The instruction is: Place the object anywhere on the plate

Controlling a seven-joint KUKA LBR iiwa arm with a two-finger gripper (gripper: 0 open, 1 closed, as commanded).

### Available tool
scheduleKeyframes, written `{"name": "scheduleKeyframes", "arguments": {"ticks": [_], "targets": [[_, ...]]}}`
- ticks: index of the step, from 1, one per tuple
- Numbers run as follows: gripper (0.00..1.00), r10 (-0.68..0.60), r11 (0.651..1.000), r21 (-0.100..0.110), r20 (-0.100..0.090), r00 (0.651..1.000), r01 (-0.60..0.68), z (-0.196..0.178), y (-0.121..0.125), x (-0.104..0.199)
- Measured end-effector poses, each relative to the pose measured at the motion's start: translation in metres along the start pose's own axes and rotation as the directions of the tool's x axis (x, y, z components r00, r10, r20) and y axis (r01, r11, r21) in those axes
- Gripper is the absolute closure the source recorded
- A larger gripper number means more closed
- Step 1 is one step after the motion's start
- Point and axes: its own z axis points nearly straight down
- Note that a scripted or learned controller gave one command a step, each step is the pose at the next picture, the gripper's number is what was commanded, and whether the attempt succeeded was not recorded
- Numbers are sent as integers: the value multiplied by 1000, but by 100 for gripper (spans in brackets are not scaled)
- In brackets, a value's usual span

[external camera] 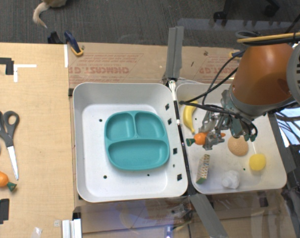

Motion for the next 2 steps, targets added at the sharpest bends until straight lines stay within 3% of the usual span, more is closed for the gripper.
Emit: {"name": "scheduleKeyframes", "arguments": {"ticks": [1, 2], "targets": [[100, -108, 994, -1, 2, 994, 108, -163, 41, 27], [100, -394, 919, -3, -1, 919, 394, -74, 53, -12]]}}
